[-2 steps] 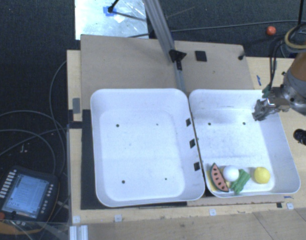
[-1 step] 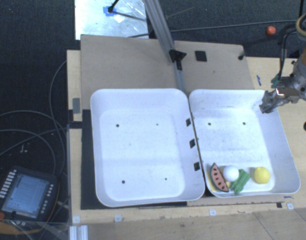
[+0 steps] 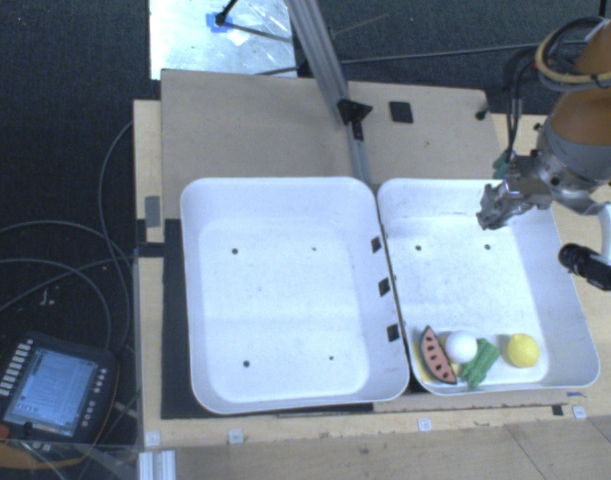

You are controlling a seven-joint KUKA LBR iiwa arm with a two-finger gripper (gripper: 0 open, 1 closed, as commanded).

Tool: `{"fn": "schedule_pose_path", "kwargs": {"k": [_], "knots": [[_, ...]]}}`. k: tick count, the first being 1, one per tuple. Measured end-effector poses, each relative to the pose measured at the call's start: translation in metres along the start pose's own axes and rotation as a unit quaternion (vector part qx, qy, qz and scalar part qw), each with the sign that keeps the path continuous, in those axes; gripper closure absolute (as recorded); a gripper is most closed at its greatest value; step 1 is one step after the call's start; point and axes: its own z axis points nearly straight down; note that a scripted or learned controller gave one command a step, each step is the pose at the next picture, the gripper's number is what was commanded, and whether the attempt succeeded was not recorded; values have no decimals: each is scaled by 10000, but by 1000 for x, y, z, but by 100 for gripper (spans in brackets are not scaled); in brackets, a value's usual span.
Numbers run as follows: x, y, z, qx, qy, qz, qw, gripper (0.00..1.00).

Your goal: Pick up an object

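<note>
Four small toys crowd the near edge of the right bin (image 3: 555,268): a watermelon slice (image 3: 435,355), a white ball (image 3: 461,347), a green piece (image 3: 480,363) and a yellow lemon (image 3: 523,349), probably slid there down its slope. At its far side the jaws (image 3: 497,208) hang well apart from them; their spread is too blurred to tell, and nothing shows in them. Beside it on the counter (image 3: 425,148), the left bin (image 3: 285,288).
</note>
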Motion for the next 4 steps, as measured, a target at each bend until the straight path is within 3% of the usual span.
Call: {"fn": "schedule_pose_path", "kwargs": {"k": [2, 4], "knots": [[96, 0, -1, -1, -1, 4, 10000, 100], [207, -4, 28, 3, 0, 1, 10000, 100]]}}
